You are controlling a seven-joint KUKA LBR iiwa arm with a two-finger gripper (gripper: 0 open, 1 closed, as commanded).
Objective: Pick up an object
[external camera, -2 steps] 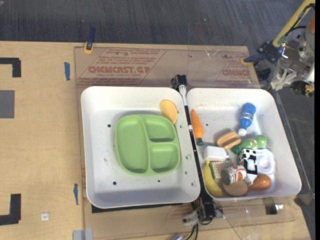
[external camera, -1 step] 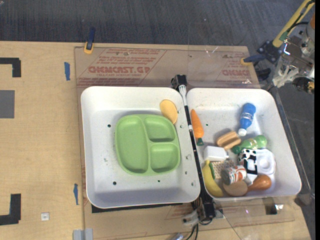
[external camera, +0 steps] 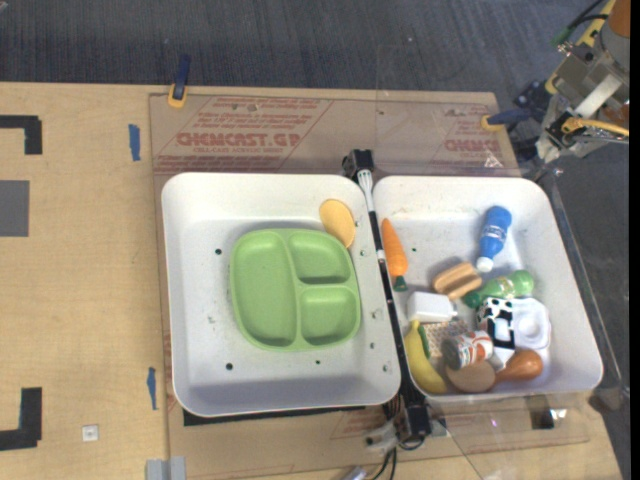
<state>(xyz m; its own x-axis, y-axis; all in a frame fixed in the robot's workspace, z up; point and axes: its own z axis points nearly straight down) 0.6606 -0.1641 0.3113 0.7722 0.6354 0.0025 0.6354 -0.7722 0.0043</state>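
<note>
**Inspector:** Firstly, operator, your arm [external camera: 600, 63] sat at the upper right corner of the view, off the bench edge and well clear of both bins. Its gripper [external camera: 570, 133] was a tangle of grey metal and yellow cabling there; whether it was spread or closed, I could not tell.

**Operator:** And the left bin?

**Inspector:** The left bin [external camera: 190, 268], smooth white plastic with rounded corners, held a matte green divided plate [external camera: 295, 290], rounded square with three compartments. A yellow oval piece [external camera: 338, 221] lay just beside the plate's upper right corner.

**Operator:** The pickable items?

**Inspector:** You had them crowded in the right bin [external camera: 560, 228]. An orange carrot [external camera: 394, 250], tapered, lay along its left wall. A blue bottle [external camera: 493, 235] with a white cap lay tilted near the upper right. A tan hot-dog bun [external camera: 457, 279] sat mid-bin, a curved yellow banana [external camera: 422, 363] hugged the lower left, a small can [external camera: 466, 349] lay beside it, and a glossy brown rounded piece [external camera: 520, 365] lay at the lower right. Nothing was lifted.
</note>
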